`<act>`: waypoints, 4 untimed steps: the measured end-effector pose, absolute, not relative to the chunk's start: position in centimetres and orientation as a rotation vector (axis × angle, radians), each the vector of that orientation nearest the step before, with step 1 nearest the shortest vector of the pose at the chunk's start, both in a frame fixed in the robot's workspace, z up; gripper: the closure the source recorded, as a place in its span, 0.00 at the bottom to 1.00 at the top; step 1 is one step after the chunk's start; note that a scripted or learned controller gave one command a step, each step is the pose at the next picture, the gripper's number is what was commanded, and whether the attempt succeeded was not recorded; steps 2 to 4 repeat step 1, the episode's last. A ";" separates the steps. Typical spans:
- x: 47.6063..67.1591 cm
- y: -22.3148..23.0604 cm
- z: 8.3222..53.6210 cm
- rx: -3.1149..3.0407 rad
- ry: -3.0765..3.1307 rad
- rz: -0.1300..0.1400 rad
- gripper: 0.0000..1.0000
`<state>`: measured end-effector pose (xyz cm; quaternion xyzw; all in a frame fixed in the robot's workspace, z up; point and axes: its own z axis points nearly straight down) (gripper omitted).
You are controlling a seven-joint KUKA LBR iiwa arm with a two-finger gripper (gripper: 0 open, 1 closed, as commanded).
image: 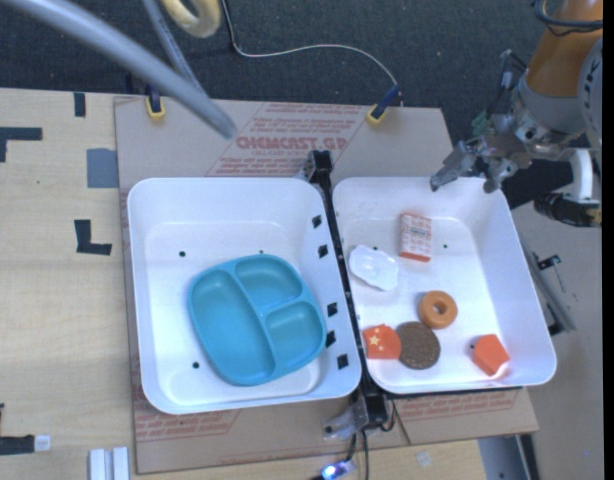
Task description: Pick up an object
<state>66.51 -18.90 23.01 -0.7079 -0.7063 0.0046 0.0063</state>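
Two white bins sit side by side on a cardboard sheet (287,143) over the wooden bench (47,268). The gripper (467,171) hovers with fingers spread, holding nothing, over the right bin (522,268), above the donut (439,309)

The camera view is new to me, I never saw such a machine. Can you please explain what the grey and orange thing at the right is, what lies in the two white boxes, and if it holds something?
The picture is taken by one fixed camera above the bench, looking down at a slant. The grey and orange thing is a robot arm that reaches in from the right. At its end is a gripper, its two-finger hand, above the far edge of the right bin. Nothing is seen between its fingers.

The left bin holds a blue divided plate. The right bin holds a small orange and white carton, a crumpled white object, a doughnut, a brown cookie, a red-orange round item and an orange block.
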 end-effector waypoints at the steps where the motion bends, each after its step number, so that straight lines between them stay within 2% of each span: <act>1: 66.8 -18.8 24.0 -2.220 -2.223 0.002 0.00; 4: 66.8 -18.8 24.0 -2.220 -2.223 0.002 0.00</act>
